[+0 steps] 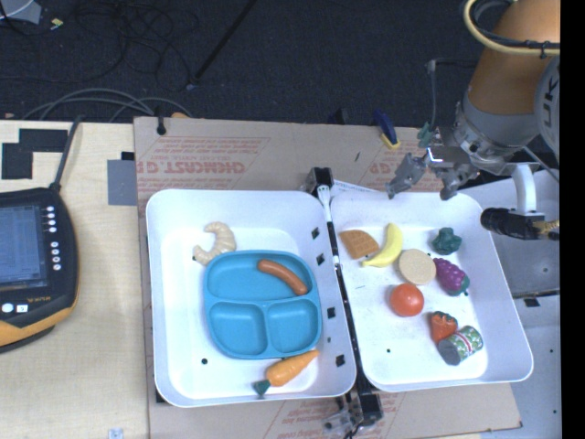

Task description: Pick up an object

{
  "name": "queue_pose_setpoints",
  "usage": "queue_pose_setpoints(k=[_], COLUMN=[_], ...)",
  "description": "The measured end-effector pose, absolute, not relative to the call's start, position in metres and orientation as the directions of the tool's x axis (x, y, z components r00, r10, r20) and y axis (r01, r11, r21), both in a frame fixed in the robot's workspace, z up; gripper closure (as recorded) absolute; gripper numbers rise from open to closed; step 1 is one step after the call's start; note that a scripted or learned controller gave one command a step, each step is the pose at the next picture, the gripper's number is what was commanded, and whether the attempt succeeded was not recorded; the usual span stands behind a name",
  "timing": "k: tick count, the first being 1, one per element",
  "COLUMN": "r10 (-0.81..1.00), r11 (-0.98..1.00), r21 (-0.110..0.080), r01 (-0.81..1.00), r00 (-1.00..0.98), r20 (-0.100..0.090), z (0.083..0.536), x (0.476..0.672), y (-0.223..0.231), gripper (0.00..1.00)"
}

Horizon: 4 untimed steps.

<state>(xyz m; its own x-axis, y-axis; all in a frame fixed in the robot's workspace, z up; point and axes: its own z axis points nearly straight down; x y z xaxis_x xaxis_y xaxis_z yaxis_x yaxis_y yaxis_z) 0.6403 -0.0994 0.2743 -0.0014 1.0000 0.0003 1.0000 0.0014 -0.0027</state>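
- Nothing is picked yet; our gripper (423, 175) hangs above the right bin's (512, 359) far edge, its 2 fingers spread and holding nothing.
- The whole grasp and lift are left, as we judge it.
- The nearest candidate, the banana (388, 246), lies in the right bin, near and just below the gripper.

Both bins (174, 227) are white. The left one carries a bright blue divided tray (260, 305) with a reddish-brown sausage (282, 275) on it, a cream croissant (217, 240) and an orange carrot (291, 369) — green at its tip. The right one offers a yellow banana (388, 246), a red tomato (407, 299), purple grapes (451, 275), dark green broccoli (447, 240) and a tan round biscuit (417, 266). The arm (512, 62) is orange and grey.
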Motion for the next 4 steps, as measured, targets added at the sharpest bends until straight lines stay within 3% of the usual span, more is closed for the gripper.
queue_pose_setpoints(k=[1, 2, 3, 4], r10=[1.0, 1.0, 1.0, 1.0], r11=[0.003, -0.002, 0.004, 0.014], r21=[-0.003, -0.012, 0.004, 0.003], r01=[1.0, 1.0, 1.0, 1.0], r00=[-0.003, 0.002, -0.004, -0.014], r20=[0.001, 0.0, 0.0, 0.006], z=[0.284, 0.183, 0.254, 0.287], x=[0.64, 0.641, 0.629, 0.645], y=[-0.1, -0.139, -0.093, 0.04], gripper=[1.0, 1.0, 1.0, 1.0])
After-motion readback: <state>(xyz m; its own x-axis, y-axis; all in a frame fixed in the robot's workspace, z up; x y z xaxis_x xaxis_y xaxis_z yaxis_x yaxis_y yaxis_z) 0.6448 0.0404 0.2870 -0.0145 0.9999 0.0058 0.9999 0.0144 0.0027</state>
